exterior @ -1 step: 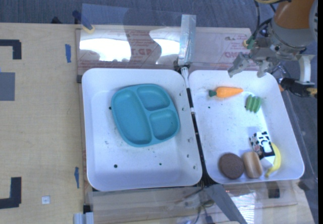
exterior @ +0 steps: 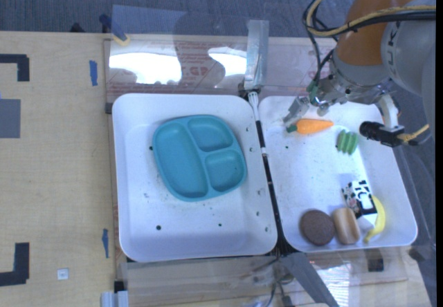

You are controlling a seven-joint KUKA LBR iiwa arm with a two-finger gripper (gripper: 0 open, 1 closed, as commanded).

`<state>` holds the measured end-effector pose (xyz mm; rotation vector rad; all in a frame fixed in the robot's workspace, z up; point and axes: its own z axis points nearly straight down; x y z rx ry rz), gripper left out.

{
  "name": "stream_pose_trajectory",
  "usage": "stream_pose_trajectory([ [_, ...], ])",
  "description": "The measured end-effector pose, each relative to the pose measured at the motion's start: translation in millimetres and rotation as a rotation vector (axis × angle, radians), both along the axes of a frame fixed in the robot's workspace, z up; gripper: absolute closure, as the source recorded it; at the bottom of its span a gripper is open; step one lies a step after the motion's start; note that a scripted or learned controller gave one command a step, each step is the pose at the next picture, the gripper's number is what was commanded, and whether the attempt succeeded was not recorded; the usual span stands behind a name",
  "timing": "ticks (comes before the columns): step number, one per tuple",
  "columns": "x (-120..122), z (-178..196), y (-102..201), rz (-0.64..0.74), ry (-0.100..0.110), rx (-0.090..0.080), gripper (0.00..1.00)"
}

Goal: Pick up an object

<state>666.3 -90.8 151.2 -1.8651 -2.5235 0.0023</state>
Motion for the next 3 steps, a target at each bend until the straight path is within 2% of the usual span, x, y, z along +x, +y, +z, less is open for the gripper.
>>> stream_pose_trajectory([
  [1,2.1,36.6,26.8,0.053,-0.012,-0.002,0.00],
  [2,-0.7,-22.0,-16.2,0.147,0.000,-0.001,0.00],
  [3,1.2,-30.2,-29.1,0.182,-0.005,-0.001,0.00],
])
